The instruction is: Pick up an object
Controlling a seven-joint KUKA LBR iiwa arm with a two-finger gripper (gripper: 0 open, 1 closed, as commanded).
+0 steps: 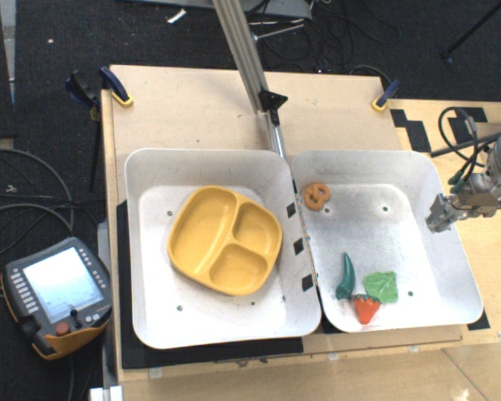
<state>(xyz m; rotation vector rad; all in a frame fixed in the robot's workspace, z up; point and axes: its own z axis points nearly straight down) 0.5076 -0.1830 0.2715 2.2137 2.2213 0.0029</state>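
Observation:
In the right bin (417, 182) lie a small brown pretzel (316, 195) near the back left corner, a teal pepper-shaped toy (346, 276), a green leafy piece (382, 285) and a red strawberry-like toy (366, 308) near the front. My gripper (438, 217) hangs at the right bin's right rim, well away from all of them, with nothing seen in it.
The left bin (150, 224) holds a yellow divided plate (225, 240). A metal pole (242, 40) slants down to the seam between the bins. A teach pendant (58, 295) lies left of the bench. Cables (468, 132) run at the right.

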